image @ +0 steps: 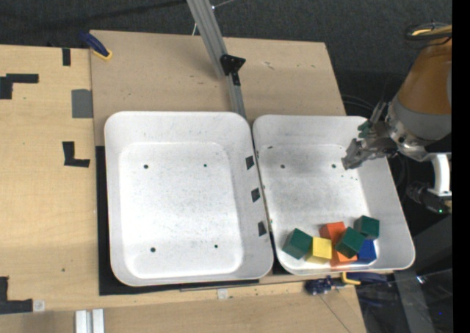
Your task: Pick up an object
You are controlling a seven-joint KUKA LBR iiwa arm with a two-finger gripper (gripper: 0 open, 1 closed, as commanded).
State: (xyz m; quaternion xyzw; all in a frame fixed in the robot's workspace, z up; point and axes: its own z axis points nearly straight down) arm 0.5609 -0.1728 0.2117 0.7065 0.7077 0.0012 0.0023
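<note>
Far left: light plywood bench top [44,199] is carrying a few black tape marks and a grey patch; a small blue-and-yellow clamp [96,44] is sitting at the board's upper left corner. A grey aluminium bar [208,19] is running diagonally down from the top, ending at a black bracket just above the gap between the bins.

Left shallow white plastic bin [117,177] is sitting on a black mat, speckled floor, four small dark dots.

Right shallow white plastic bin [308,140] is butting against it. All task objects are bunching in its near right corner, touching one another: dark green block [297,242] leftmost, yellow block [321,249] just beside it, orange-red block [333,231] behind that, an orange piece [344,256] partly hidden underneath, second dark green block [353,240], blue block [367,251], and a third dark green block [368,226] at the right end.

Two-finger dark metal gripper [352,160] is hanging over the bin's upper right area, near the right wall, well apart from the block cluster. Nothing is showing between the fingertips; whether the claw is spread or clenched, I cannot tell at this resolution. Grey arm with orange band [429,89] is reaching in from the right edge.
</note>
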